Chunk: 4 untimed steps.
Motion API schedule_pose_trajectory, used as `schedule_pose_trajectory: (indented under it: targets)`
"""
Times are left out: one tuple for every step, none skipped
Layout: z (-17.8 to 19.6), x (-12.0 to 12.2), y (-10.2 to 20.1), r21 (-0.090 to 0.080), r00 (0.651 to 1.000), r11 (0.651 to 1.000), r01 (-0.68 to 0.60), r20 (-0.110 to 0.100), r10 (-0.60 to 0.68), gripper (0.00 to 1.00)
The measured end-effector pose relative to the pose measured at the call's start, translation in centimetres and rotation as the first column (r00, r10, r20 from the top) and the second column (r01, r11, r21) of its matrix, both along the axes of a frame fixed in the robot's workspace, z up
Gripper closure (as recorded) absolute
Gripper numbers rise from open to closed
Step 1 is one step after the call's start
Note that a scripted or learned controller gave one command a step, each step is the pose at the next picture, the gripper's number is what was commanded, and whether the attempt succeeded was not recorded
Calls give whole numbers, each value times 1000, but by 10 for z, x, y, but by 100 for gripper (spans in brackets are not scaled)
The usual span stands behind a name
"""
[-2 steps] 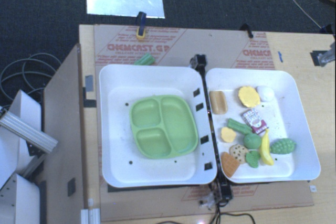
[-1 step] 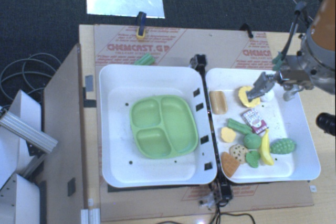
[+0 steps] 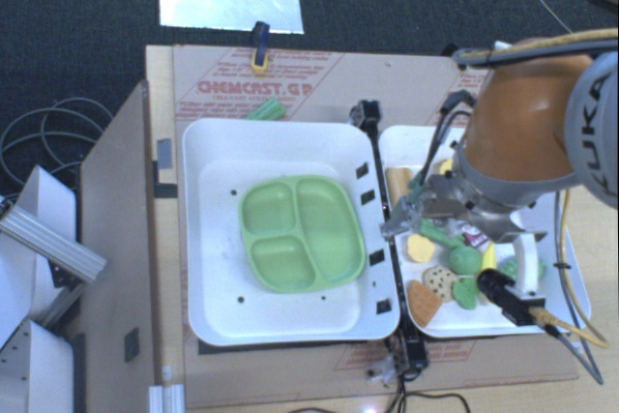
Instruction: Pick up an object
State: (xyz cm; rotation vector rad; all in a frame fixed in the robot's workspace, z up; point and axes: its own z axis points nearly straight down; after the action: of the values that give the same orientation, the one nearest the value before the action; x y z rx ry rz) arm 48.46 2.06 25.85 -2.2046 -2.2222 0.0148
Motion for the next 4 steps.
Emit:
schedule_pose_trajectory:
  targets:
    - [-56,0,78,1,1000,1000,-3,9,3,0]
    - [59,122,121,3,999,1000,0,37,0,0]
    - [31,49,139,0,1000,1000,1,10,-1,0]
    - [-44,6,95,-4,1000,1000,11,5,-11,0]
